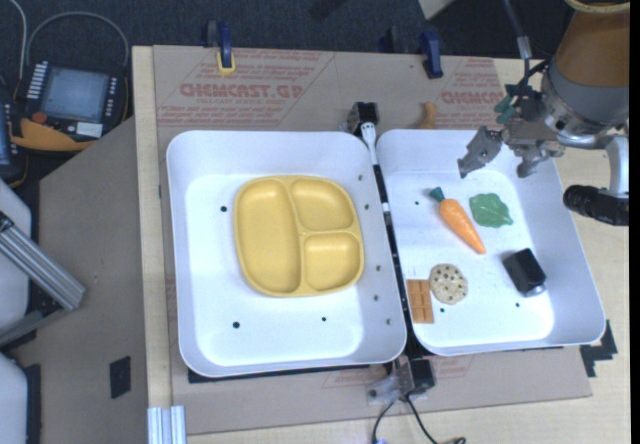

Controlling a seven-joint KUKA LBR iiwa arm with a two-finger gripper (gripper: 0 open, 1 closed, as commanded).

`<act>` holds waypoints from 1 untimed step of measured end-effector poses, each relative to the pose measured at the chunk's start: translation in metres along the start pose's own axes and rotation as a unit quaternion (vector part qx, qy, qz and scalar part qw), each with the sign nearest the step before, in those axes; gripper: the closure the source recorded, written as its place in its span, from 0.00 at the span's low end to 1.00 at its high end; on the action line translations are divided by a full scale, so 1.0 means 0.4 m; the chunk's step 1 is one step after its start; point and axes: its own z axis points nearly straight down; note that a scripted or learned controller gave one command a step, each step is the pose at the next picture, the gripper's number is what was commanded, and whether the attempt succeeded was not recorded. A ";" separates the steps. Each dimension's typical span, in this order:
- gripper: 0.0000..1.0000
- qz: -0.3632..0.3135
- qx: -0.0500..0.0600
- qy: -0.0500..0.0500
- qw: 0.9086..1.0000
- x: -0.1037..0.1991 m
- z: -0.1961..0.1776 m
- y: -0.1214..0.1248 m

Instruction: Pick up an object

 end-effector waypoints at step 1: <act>0.00 -0.001 -0.007 -0.001 1.000 0.001 -0.018 0.005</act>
